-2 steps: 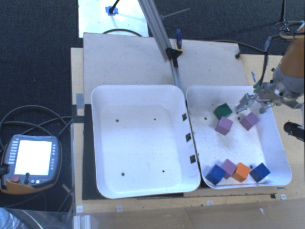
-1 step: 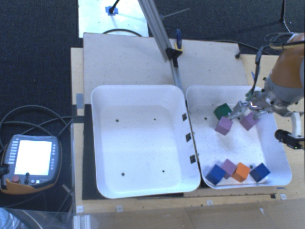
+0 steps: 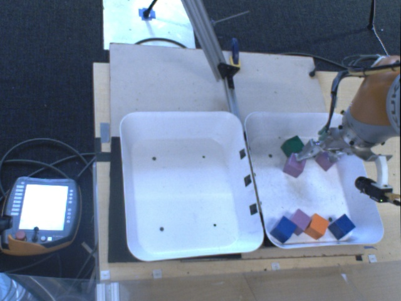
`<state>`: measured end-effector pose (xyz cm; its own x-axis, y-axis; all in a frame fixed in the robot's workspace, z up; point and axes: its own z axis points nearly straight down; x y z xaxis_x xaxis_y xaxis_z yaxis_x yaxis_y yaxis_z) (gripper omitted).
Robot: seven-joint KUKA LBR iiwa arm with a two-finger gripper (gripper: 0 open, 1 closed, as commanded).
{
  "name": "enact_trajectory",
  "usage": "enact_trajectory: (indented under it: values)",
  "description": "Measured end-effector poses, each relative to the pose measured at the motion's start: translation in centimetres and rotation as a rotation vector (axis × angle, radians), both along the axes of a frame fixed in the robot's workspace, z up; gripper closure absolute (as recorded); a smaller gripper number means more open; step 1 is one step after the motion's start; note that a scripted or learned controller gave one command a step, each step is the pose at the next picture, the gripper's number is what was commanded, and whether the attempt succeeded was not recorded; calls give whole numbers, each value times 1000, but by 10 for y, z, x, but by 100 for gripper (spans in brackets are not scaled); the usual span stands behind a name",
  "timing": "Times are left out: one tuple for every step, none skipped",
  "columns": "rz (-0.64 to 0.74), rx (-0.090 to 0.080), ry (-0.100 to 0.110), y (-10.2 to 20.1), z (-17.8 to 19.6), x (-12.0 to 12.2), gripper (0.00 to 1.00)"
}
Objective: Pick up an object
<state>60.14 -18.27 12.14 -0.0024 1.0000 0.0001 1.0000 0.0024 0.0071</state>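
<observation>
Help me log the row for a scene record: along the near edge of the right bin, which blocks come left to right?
Blue block → purple block → orange block → second blue block.

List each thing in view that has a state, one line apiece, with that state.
Tool: low in the right bin, among the upper blocks.
Green block: resting on the bin floor, beside the tool.
Purple block: on the floor, close under the tool tip.
Second purple block: partly hidden by the tool.
Front row of blocks: lying loose at the near wall.
Left bin: in place.
Handheld screen: lit.
</observation>
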Motion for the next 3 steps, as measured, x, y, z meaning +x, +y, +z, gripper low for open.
enact_trajectory:
  values:
    - [3, -2, -7, 0, 13, 2, 100]
    - [2, -2, 1, -1, 57, 3, 100]
    - [2, -2, 1, -2, 93, 4, 100]
